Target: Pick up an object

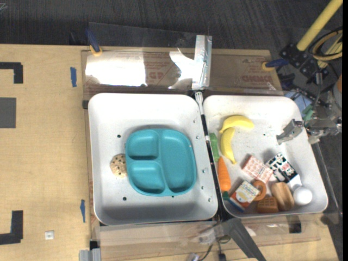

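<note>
The right bin (272, 106) holds several objects. A yellow banana (231, 132) lies near its far left. An orange carrot (223, 174) and a thin green item (213, 145) lie along its left wall. At its near end sit a pink packet (255, 168), a black-and-white carton (283, 167), a small snack box (245, 192), brown bread pieces (281, 195) and a white ball (302, 195). My gripper (288, 131) reaches in over the bin's right side, above bare floor, right of the banana and apart from every item. Nothing shows between its fingers.
The left bin (103, 118) carries a teal divided plate (161, 160) with a cookie (118, 165) beside its left edge. A clear plastic sheet (147, 64) stands behind the bins. Cables and a yellow pole (323, 18) crowd the far right.
</note>
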Controlling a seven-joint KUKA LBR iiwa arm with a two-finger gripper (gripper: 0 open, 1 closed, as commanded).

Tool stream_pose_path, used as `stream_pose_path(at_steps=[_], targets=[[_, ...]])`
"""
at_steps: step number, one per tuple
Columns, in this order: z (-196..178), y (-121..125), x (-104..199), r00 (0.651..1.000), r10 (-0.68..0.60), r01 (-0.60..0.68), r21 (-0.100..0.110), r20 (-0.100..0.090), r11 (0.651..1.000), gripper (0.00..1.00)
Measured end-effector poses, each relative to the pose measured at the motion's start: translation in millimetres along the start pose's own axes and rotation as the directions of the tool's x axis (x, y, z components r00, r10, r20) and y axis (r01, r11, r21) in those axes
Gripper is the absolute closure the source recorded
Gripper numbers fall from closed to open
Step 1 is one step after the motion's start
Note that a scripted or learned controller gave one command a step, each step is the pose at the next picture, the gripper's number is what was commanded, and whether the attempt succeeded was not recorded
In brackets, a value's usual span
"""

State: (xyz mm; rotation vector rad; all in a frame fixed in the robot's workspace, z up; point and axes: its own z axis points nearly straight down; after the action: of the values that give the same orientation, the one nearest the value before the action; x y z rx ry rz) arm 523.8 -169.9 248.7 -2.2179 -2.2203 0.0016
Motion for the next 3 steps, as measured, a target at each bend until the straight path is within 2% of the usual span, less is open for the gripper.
stream_pose_path(at_steps=[1, 2, 3], targets=[[-117, 38, -55, 0.994, -0.108, 0.108, -0.012, 0.008, 0.994, 0.00], [-168, 80, -52, 0.994, -0.108, 0.108, -0.009, 0.005, 0.994, 0.00], [-16, 77, 35, 1.000, -0.013, 0.013, 0.004, -0.001, 1.000, 0.00]])
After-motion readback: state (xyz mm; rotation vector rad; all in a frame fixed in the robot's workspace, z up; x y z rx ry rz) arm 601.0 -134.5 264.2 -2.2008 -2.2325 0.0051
